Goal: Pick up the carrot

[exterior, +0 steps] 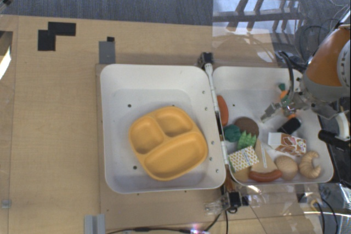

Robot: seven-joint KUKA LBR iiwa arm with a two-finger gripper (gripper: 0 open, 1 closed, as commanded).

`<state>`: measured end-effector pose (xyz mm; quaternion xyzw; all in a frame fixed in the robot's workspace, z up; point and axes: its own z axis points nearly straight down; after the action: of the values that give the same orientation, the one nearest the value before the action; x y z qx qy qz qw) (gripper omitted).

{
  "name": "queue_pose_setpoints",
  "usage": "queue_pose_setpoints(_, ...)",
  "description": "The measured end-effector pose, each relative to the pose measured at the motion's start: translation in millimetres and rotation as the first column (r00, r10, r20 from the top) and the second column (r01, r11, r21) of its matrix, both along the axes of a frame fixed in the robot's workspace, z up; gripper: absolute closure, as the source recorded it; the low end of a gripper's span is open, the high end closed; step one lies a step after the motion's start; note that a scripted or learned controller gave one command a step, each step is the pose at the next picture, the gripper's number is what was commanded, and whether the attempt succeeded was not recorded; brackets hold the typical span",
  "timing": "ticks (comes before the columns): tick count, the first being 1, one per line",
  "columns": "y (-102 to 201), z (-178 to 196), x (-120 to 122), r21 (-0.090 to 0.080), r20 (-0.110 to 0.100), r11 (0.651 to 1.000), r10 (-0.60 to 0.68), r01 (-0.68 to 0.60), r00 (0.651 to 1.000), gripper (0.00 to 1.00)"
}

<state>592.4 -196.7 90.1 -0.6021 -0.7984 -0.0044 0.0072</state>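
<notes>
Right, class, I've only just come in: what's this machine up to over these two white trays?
A grey and orange robot arm reaches in from the right over the right bin, which holds a jumble of toy food. Its gripper is low at the bin's far right side, with an orange and green carrot right at its tip; whether it is actually gripped is hard to tell. The left bin holds a yellow divided plate.

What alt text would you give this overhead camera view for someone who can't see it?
A grey and orange robot arm reaches from the right over a white bin of toy food, its gripper by a small carrot. The left bin holds a yellow divided plate.
</notes>
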Motion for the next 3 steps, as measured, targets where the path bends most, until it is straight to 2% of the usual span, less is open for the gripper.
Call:
queue_pose_setpoints(1, 8.5, -3.3, 59.1, 0.006, 0.005, 0.967, -0.254, 0.254, 0.967, 0.0)
queue_pose_setpoints(2, -8.4, 55.2, 80.1, -0.025, 0.018, 0.926, 0.378, -0.378, 0.926, 0.0)
queue_pose_setpoints(3, 13.6, -1.1, 33.4, -0.023, 0.017, 0.902, 0.432, -0.432, 0.902, 0.0)
